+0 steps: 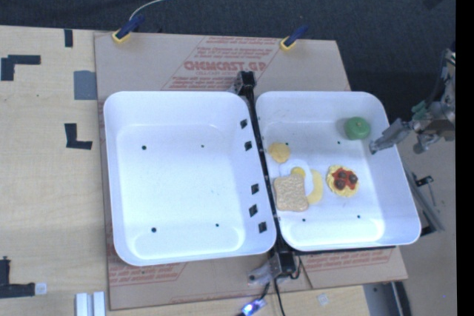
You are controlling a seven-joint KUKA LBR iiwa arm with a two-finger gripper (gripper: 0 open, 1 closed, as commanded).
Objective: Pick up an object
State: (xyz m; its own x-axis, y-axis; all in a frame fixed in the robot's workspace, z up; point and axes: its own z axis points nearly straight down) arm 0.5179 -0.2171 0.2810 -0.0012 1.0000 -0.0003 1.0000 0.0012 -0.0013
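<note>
We take the right bin (385, 229) as landmark. Nearest its front wall lies the toast slice (291, 193), flat and likely light and stiff; we would pinch it across its short edges. Touching it on the arm's side, a yellow banana-like piece (316, 187). Beyond, toward the arm, a small tart with red topping (343, 180), probably hard plastic. Further back, a yellow round piece (279, 152), then a green ball (357, 128), likely to roll. The pincer (379, 143) sits at the bin's right rim beside the ball; we cannot tell its opening.

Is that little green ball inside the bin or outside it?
Inside. The green ball rests on the floor of the right bin, near its far right corner, apart from the other pieces there.
</note>
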